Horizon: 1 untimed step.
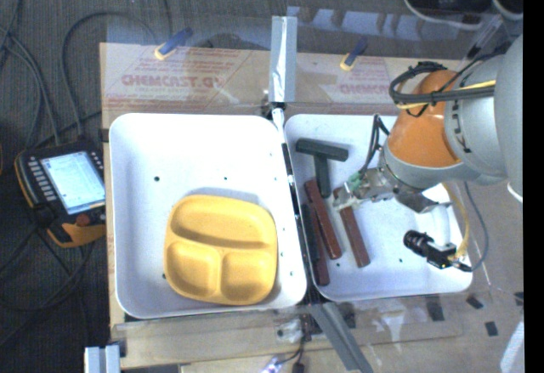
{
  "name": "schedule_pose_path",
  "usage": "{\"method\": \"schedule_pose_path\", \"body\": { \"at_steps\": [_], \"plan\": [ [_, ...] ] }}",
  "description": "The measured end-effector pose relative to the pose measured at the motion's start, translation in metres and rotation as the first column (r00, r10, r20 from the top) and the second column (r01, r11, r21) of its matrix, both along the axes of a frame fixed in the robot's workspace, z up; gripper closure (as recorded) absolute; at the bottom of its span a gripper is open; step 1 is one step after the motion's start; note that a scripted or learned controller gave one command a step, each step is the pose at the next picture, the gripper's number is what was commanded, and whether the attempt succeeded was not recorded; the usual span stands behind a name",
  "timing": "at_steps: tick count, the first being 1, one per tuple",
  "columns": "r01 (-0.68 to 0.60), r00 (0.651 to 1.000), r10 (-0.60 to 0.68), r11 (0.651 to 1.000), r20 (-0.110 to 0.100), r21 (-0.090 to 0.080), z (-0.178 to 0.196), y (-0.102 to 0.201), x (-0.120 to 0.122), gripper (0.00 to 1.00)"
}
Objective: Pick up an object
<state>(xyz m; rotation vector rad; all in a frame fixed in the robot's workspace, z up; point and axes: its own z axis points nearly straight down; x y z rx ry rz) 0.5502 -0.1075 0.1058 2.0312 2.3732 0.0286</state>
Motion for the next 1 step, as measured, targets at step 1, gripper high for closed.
{"method": "schedule_pose_path", "body": {
  "at_steps": [1],
  "plan": [
    [0.089,0.996,-0.089,0.996,-0.029,-0.007,0.1141,0.0344,0.0633,1.0]
  ]
}}
